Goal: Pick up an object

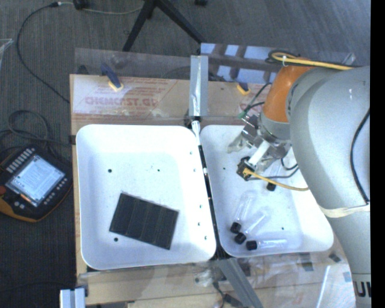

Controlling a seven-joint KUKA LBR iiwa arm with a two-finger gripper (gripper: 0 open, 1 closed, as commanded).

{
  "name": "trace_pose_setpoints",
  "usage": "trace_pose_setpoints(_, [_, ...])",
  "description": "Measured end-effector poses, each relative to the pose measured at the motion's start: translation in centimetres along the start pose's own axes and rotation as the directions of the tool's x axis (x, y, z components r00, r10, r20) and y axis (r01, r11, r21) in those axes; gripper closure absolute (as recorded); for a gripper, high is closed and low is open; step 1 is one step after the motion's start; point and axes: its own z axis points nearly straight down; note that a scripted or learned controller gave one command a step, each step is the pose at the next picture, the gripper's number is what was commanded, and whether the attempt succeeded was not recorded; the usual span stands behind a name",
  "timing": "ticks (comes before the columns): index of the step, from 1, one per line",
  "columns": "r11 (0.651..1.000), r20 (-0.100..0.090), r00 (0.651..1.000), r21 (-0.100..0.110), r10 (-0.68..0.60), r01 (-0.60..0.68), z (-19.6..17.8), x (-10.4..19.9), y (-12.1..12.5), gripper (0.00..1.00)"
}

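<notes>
Two shallow white bins sit side by side on a bench, seen from above at a slant.

Lowest in the frame, in the lower part of the right bin [319, 240], lie three clear vials with black caps. One vial [272, 243] lies along the bottom wall, a second [255, 221] is just above it, and a third [243, 209] is tilted beside that. Their black caps [240, 238] cluster close together toward the lower left corner of this bin.

At about the same height in the frame, a flat black panel [144, 221] with ribbed strips lies in the lower half of the left bin [96, 144]. It is turned slightly and is apart from every wall.

Higher up, my pincer [248, 146] hangs over the upper part of the right bin, apart from the vials below it. I cannot tell whether it is released or clenched. My arm [331, 120], grey with an orange band, comes in from the right of the frame and covers that bin's right side.

At the left edge of the frame, a teach pendant [33, 180] with a lit screen rests on the dark floor.

Above the bins lies a wooden board [138, 99] with faded red lettering. It carries two blue-handled clamps [111, 75], and a metal strip [198, 90] runs up from the gap between the bins. Black tripod legs [162, 18] cross the top of the frame.
</notes>
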Motion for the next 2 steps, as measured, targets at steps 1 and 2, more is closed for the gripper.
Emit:
trace_pose_setpoints(1, [1.000, 0.000, 1.000, 0.000, 0.000, 0.000, 0.00, 0.00, 0.00, 0.00])
trace_pose_setpoints(2, [1.000, 0.003, 1.000, 0.001, 0.000, 0.000, -0.99, -0.04, 0.00, 1.00])
